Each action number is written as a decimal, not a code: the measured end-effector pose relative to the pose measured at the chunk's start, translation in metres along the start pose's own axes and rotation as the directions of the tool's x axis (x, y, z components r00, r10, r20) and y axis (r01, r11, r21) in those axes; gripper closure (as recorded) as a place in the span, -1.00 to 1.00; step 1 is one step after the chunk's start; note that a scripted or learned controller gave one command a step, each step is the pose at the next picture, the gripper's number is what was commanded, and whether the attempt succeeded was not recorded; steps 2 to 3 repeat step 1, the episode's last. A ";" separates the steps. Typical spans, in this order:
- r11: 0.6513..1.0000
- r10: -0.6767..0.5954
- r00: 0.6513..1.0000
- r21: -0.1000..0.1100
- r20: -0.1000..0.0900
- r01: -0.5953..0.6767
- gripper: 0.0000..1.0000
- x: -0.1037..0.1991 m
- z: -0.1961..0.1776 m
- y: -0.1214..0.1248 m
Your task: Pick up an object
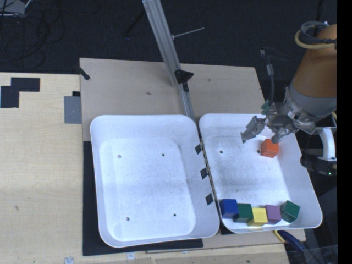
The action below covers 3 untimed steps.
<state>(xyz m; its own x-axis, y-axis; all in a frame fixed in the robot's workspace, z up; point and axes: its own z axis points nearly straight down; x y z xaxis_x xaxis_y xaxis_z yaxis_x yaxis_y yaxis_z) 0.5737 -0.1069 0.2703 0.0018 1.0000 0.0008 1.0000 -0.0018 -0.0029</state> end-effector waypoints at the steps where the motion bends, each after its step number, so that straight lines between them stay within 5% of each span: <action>1: 1.000 0.000 1.000 -0.006 0.004 0.000 -1.00 -0.064 -0.022 0.058; 3: 1.000 0.000 1.000 -0.006 0.004 0.000 -1.00 -0.064 -0.022 0.058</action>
